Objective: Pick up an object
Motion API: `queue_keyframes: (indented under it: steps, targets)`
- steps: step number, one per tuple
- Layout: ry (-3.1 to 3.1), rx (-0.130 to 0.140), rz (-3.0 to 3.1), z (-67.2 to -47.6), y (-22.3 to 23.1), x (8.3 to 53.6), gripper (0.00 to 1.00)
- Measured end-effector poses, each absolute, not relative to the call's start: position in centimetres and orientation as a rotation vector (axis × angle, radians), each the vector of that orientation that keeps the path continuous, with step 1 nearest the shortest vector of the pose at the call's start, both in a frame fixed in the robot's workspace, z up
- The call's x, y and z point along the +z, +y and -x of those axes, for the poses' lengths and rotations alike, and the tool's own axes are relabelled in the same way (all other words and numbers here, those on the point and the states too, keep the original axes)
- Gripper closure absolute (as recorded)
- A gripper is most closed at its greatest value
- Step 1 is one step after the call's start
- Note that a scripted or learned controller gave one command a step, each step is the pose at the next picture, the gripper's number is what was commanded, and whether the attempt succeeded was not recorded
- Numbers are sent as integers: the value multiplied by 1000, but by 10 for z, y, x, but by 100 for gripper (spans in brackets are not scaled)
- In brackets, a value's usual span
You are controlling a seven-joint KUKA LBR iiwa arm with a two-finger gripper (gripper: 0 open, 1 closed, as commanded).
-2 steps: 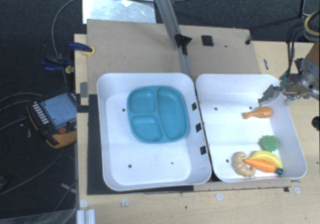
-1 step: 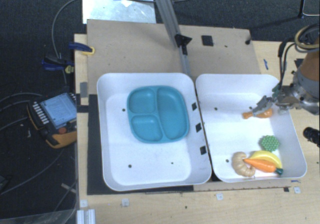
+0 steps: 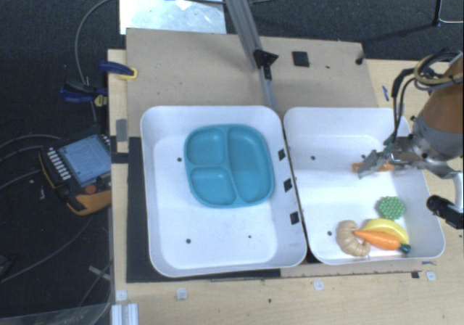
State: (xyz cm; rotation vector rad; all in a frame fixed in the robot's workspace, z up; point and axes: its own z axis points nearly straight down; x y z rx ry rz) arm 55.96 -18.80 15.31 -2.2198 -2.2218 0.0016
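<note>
Currently we see the two-finger gripper (image 3: 371, 164) low in the right white bin (image 3: 326, 135), clenched on a small orange object (image 3: 360, 167). At 5 o'clock lie a yellow banana (image 3: 388, 228) and orange carrot (image 3: 377, 239).

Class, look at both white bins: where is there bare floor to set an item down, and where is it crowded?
Free: the left bin in front of the blue plate, and the right bin near the divider. Crowded: the right bin's near right corner, with the carrot, banana, green ball and beige toy, and around the gripper.
</note>
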Motion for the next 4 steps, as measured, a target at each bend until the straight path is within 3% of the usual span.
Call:
queue_keyframes:
  steps: [1, 2, 4]
  targets:
    - [-2221, 2, 2220, -558, -187, 111, 0]
    - [-2225, -4, 2224, -560, -187, 125, 100]
    - [-2232, -6, 2221, -556, -193, 227, 100]
